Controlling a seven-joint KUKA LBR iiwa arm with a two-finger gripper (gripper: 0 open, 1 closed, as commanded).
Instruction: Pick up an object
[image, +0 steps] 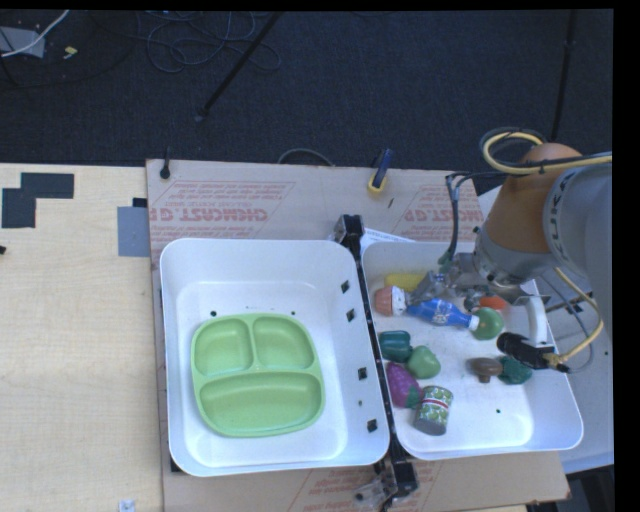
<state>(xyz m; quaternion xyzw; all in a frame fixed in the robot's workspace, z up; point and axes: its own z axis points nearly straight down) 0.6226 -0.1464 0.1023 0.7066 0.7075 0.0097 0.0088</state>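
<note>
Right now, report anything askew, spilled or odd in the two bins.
The small patterned cup in the right bin lies tipped on its side against a purple toy; nothing looks spilled. The green divided plate sits flat in the left bin.

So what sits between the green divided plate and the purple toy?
In the camera view: bare floor of the left bin, then the two bins' adjoining walls, between plate and purple toy.

Both white bins (200, 290) look like smooth, slightly glossy plastic. The green divided plate (257, 374) is matt plastic. Beneath lies brown printed cardboard (230, 205), dull and flat, on a pale wood-look bench (70, 350). The small toys (420, 360) seem shiny plastic. The arm (560, 220) shows smooth grey casing.
</note>
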